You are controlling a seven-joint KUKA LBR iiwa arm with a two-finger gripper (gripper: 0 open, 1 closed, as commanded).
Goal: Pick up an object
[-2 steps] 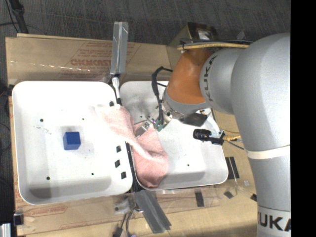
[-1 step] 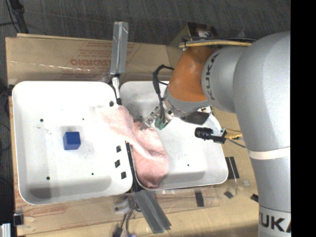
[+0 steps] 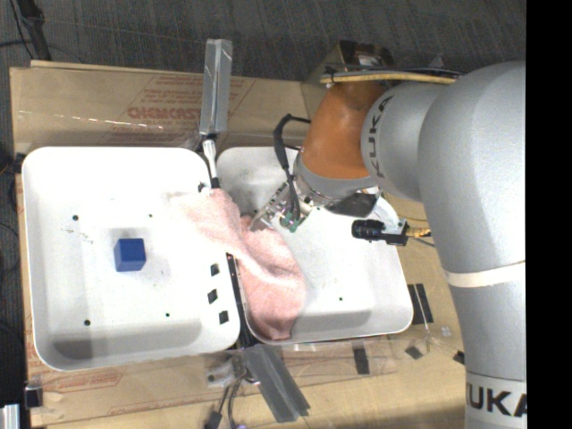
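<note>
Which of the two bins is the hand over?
The right bin: the hand hangs there above the pink cloth. The left bin holds a blue cube.

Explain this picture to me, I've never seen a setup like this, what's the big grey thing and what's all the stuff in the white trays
The big grey thing is a robot arm, a KUKA model, with an orange band just above its wrist. The picture comes from a single camera fixed above the bench, looking down at a slant, and the arm reaches in from the right of the picture. At its tip is a small two-finger gripper, its "hand".

On the bench sit two shallow white bins side by side. The left bin holds a small blue cube. A pink cloth lies draped over the divide between them, mostly in the right bin.

The gripper is low in the right bin, right at the cloth's upper edge. I can't tell from this angle whether it has hold of anything.
</note>
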